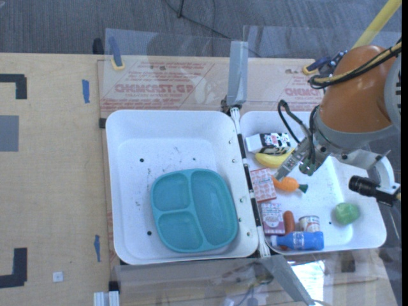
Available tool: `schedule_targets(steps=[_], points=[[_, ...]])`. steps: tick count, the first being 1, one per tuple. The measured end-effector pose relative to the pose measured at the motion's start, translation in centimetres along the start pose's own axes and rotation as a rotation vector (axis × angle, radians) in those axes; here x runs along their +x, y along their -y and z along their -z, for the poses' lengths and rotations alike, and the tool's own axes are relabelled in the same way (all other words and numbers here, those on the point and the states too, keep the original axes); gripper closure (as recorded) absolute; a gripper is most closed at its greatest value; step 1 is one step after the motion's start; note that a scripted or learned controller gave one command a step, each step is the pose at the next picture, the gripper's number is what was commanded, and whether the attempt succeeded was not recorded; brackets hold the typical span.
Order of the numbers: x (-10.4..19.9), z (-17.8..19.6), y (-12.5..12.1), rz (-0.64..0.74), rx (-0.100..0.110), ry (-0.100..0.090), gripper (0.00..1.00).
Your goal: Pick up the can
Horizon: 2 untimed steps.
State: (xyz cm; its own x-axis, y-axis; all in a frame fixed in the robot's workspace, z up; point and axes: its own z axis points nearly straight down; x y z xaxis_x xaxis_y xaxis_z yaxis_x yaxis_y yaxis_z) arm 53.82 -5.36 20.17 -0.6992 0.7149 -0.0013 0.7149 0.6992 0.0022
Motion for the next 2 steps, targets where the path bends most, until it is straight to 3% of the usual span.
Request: schedule_targets(steps=[1,2], points=[[-6.1,6.7,-3.2,0.304,-0.003,0.006,1.0],[-3.2,-1.6,0.7,0.495,-0.001,0.002,1.0]])
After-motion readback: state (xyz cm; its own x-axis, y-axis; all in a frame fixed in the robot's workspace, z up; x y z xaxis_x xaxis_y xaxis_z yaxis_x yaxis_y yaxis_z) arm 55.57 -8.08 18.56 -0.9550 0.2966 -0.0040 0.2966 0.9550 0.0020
